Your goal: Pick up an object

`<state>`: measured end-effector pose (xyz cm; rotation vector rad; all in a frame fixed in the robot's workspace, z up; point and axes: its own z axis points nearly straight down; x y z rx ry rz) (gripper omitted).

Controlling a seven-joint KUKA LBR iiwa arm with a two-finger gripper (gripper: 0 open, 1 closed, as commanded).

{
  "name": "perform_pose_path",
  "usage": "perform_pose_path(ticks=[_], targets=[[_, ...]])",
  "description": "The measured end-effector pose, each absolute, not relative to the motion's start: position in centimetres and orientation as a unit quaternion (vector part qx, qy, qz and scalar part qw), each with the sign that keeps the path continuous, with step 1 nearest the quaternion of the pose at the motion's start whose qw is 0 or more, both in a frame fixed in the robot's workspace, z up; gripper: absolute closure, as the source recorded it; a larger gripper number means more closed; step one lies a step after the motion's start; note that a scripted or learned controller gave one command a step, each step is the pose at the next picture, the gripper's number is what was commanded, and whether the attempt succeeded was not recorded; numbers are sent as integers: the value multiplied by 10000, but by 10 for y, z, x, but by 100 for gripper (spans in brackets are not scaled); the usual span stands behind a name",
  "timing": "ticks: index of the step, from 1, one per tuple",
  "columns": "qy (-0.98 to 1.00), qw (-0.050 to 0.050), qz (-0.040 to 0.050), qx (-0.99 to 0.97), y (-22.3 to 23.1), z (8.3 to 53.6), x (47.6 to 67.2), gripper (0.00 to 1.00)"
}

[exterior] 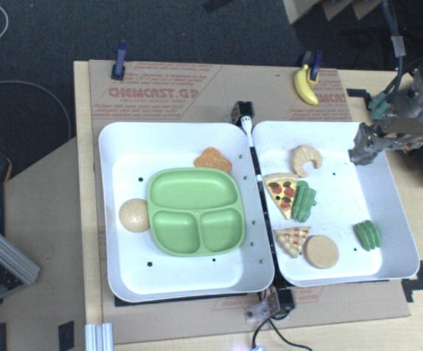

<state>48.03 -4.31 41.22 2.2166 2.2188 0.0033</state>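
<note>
Jaws [361, 154] at 2 o'clock over right bin [394, 196] rim, gap impossible to tell. Croissant [306, 158] just left of them; pizza [282, 193], pickle [367, 235], cookie [320, 252] toward 5 o'clock.

Bright even overhead light, soft shadows; white bins [116, 196] near blown out, img slightly soft.

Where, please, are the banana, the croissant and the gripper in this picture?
banana [306, 86], camera view, middle of its curved body.
croissant [306, 158], camera view, middle of its arc.
gripper [361, 155], camera view, at its tip.
</note>
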Motion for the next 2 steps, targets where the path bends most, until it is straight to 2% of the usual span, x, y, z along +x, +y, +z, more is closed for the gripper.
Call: perform_pose_path(ticks=[1,2], targets=[[7093,-53,-41,7048,26,290,478,100],[7091,44,64,7051,51,412,480,100]])
